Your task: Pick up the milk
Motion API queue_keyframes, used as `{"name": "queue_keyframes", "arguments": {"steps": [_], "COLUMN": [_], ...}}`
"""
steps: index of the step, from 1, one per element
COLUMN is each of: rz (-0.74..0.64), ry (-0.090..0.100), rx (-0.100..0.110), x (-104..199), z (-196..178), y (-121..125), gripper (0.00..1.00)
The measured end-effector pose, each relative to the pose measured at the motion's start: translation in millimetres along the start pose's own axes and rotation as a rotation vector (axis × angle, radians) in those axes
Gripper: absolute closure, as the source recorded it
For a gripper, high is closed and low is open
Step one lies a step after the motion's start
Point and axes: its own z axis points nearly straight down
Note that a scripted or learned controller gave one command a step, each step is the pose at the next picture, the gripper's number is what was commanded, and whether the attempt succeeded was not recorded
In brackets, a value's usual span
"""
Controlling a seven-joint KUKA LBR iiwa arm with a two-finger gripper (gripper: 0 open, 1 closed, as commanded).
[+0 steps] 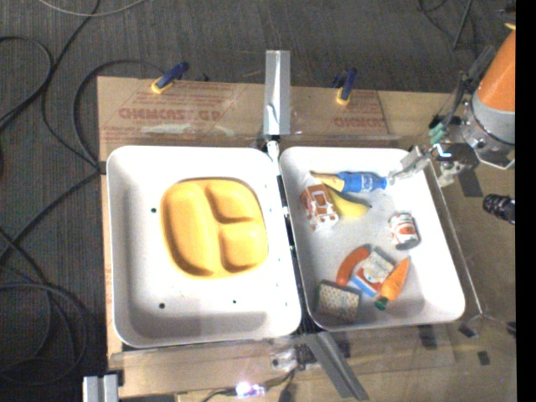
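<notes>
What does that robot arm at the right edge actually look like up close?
A bulky arm with a bright orange band over a grey wrist section, then dark metal fittings with small green parts and thin cables, ending in a slim, pale metallic gripper.

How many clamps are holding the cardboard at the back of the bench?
2. One blue and yellow clamp sits at the cardboard's far edge behind the left bin; the other clamp sits behind the right bin. None looks hidden.
</notes>
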Motion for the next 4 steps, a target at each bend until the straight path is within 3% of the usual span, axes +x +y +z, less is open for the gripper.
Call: {"name": "queue_keyframes", "arguments": {"steps": [1,2,3,4], "rz": [-0.011,-0.076,-0.075,-0.043], "ry": [0.0,0.001,-0.002,-0.004], "rx": [-0.001,0.002,0.0,-0.022], "x": [9,69,130,89], "z": [-18,131,72,148], "y": [12,-35,52,15], "gripper": [0.0,0.0,0.0,0.0]}}
